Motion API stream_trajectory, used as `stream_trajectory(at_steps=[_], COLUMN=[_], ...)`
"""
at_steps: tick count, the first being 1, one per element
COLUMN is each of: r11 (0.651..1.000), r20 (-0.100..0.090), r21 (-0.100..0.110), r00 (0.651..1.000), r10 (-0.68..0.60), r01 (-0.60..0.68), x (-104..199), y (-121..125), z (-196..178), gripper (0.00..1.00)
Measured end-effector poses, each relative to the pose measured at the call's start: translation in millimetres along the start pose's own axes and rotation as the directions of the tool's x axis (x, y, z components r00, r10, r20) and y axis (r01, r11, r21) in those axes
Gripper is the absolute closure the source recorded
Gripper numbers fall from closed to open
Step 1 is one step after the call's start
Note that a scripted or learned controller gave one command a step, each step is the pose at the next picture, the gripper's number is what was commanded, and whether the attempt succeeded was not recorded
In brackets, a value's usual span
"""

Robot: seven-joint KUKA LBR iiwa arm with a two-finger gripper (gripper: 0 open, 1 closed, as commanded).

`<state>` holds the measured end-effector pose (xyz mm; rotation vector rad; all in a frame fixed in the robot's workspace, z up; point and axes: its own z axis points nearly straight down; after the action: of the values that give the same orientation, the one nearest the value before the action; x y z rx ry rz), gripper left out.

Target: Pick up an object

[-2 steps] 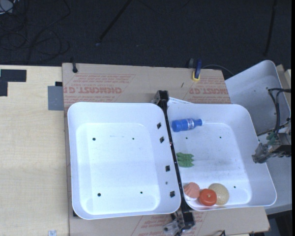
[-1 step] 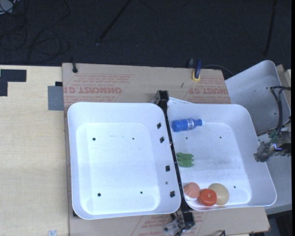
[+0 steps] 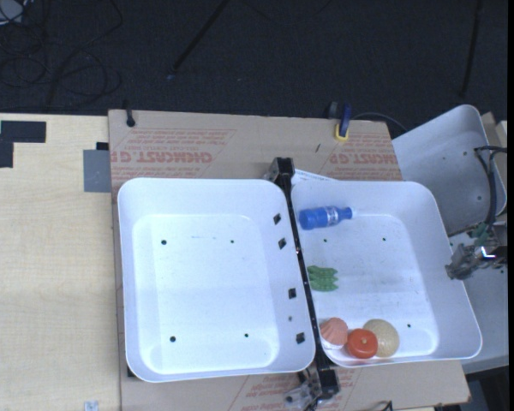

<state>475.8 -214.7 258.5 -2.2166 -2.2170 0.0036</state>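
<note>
Blue bottle (image 3: 325, 217) in right bin (image 3: 450, 229)

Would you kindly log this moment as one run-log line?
gripper: outside right bin's right rim | right bin: blue bottle, green item, three round items at near edge | picked: none
</note>
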Motion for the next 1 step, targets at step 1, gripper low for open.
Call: stream_trajectory(at_steps=[1], r11=[1.0], r20=[-0.001], r21=[0.001], r00=[1.0], r10=[-0.003], r01=[0.003], x=[-0.4], y=[0.1], z=[-9.3], gripper=[1.0])
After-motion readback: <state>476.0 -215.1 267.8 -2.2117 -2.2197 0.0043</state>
